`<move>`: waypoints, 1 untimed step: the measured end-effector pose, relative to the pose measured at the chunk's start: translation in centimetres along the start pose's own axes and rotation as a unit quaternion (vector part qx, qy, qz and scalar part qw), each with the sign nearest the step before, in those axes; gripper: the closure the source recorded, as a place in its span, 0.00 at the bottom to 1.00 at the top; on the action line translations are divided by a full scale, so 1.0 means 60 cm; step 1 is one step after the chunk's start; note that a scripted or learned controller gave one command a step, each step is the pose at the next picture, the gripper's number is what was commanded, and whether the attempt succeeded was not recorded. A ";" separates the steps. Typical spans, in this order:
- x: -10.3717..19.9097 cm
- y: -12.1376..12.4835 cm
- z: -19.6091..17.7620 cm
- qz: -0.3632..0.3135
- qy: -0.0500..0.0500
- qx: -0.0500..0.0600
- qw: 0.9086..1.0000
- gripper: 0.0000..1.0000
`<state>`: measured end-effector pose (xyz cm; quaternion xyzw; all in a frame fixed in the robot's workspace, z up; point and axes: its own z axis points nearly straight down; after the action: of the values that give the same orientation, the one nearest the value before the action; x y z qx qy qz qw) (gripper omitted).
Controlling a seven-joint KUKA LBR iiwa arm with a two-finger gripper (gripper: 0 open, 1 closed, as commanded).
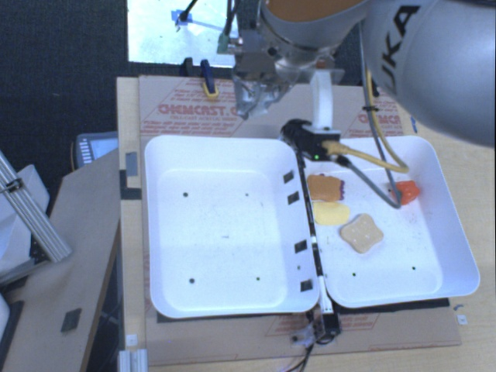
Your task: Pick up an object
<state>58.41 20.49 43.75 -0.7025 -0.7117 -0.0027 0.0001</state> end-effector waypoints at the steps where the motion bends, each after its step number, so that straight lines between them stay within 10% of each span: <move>1: 0.051 0.043 0.031 0.003 -0.001 0.001 1.000 1.00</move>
<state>60.95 23.61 41.92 -0.7046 -0.7096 -0.0008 0.0000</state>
